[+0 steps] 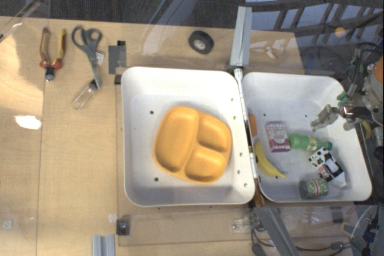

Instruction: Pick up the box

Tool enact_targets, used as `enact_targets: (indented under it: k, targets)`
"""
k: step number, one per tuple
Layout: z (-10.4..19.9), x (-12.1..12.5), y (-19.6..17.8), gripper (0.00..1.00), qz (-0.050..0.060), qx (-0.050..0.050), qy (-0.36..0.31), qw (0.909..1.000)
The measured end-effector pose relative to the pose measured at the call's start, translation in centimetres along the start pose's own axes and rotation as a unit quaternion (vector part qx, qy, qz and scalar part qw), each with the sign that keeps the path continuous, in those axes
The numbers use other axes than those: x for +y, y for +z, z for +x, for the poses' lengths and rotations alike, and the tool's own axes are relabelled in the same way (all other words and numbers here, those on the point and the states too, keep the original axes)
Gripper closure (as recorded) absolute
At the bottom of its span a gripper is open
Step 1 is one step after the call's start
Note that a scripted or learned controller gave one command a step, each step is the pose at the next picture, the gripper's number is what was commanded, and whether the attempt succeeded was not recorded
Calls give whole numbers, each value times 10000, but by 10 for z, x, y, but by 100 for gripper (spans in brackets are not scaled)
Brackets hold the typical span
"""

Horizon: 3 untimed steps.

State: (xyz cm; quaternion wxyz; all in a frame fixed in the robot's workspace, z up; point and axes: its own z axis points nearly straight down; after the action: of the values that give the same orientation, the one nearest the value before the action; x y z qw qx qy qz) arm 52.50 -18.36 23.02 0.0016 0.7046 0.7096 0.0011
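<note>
A small pink and white box (277, 135) lies flat in the right bin (288, 90), near its left wall. My gripper (335, 120) hangs over the bin's right side, to the right of the box and a little farther back, well apart from it. Its two fingers (322, 117) are spread and open, with nothing between them. A black and white patterned carton (326, 163) lies nearer the front, below the gripper.
A green bottle (307, 142) lies right of the box, and a banana (268, 161) lies just in front of the box. A green can (314, 189) lies by the front wall. The left bin (138, 129) holds a yellow compartment plate (193, 144). Scissors (90, 48), pliers (51, 51) and a tape roll (201, 41) lie on the bench.
</note>
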Motion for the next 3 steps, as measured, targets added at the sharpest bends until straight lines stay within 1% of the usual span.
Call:
enact_targets:
  k: [1,2,3]
  targets:
    - [52,67,77,0,9,4,465,9989]
    - [80,58,133,0,-13,-1,129,9999]
    - [81,60,122,100,-36,2,115,9999]
